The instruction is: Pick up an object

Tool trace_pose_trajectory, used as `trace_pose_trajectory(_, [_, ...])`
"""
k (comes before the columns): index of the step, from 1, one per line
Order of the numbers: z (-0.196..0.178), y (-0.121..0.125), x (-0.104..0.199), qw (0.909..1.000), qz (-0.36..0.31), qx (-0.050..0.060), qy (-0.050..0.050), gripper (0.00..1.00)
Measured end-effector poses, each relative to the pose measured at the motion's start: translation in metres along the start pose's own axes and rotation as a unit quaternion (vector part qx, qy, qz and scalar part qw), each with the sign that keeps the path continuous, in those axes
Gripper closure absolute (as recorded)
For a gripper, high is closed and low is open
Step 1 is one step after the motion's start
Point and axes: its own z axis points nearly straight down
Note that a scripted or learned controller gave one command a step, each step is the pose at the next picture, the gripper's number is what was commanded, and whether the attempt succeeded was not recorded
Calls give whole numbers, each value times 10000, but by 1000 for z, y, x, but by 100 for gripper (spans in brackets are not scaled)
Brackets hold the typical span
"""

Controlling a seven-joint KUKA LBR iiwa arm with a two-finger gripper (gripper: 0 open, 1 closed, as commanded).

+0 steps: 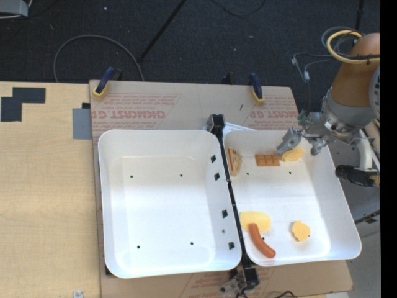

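Yellow piece [293, 154] at upper right of right bin [335, 191], pinched between closed-in fingers of gripper [302, 143], long axis running left-right.

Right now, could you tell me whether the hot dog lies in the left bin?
No, the hot dog lies in the right bin, near its front edge beside a yellow piece.

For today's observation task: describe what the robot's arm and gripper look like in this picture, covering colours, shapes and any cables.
The arm is a rounded orange section above a grey wrist housing. A yellow cable loop and thin dark wires curl beside its upper part. The gripper is small, metallic grey, with two short fingers, mounted on a grey bracket below the wrist. No markings can be read on it.
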Motion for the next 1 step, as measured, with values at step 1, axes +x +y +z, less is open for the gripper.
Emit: trace_pose_trajectory(1, [121,16,-5,10000,-2,36,6,0])
